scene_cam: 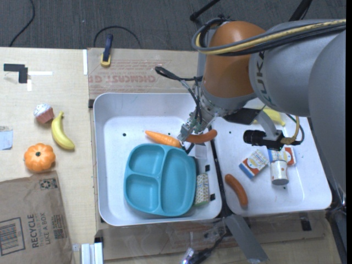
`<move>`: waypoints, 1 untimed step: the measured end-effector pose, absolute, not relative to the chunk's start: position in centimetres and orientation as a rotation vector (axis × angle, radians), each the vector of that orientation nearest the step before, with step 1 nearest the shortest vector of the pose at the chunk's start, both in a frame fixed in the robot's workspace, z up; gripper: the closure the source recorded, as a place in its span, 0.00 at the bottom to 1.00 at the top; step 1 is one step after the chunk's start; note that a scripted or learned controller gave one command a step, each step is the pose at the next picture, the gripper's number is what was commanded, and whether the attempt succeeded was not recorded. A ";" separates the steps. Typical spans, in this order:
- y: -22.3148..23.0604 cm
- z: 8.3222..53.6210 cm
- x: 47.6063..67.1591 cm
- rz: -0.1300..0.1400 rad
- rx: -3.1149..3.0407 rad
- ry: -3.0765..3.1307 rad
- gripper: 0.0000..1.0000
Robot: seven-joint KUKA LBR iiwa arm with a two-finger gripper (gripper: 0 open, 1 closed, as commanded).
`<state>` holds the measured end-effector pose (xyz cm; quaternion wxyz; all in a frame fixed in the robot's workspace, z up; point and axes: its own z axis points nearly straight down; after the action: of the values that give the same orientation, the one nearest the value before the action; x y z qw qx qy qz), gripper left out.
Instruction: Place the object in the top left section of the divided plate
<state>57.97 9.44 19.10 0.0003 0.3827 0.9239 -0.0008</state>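
The divided plate looks like smooth, matt blue plastic. Both bins are glossy white plastic. The worktop is pale, matt wood, with brown cardboard at its bottom-left corner.

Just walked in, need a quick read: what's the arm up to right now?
The gripper hangs low over the left bin, at the seam between the bins, right by a sausage and a carrot. The blue divided plate sits just below, nothing on it yet. Another sausage lies in the right bin.

Bench, two white bins, banana, pumpkin, cupcake
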 end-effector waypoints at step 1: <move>8.5 19.2 58.8 0.000 0.675 3.066 1.00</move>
<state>58.80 8.46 19.18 0.0010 0.2151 0.9766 0.0001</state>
